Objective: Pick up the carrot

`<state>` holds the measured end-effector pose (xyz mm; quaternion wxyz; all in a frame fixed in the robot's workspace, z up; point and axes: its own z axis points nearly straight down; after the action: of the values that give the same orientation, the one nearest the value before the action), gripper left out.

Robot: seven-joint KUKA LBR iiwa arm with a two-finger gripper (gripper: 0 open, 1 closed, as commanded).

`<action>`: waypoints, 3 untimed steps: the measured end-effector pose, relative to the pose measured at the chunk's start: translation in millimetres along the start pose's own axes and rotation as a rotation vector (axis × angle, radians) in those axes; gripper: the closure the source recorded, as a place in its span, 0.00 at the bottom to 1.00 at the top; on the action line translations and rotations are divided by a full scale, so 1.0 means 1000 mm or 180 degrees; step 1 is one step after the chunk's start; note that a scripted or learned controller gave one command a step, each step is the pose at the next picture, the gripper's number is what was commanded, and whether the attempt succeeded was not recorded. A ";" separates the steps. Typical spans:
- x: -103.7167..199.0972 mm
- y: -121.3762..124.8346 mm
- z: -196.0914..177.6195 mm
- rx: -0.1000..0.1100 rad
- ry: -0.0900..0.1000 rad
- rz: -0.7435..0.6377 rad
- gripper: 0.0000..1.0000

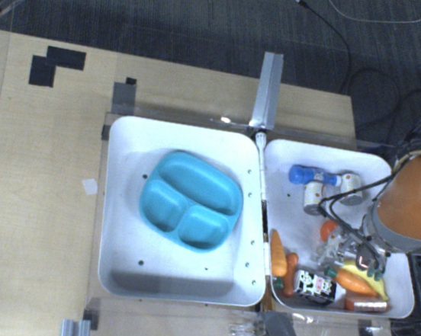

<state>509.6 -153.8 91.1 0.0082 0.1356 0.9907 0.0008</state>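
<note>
The end effector [349,252] hangs low in the right bin [288,160], its tips lost among cables and clutter, so its grip cannot be told. The carrot [277,254] lies to its left, against the bin's left wall, partly blurred.

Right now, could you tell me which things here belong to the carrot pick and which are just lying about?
For the job:
carrot
gripper
right bin

Lying about:
blue plate
left bin
blue bottle
black-and-white packet
</note>
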 end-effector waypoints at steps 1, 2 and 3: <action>0.032 0.056 -0.001 0.0001 -0.0020 -0.0195 1.00; -0.006 0.124 -0.095 0.0009 0.0025 0.1194 1.00; 0.033 0.132 -0.228 0.0003 0.0015 0.0488 1.00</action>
<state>510.0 -17.6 318.6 0.0057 0.2110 0.9775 0.0013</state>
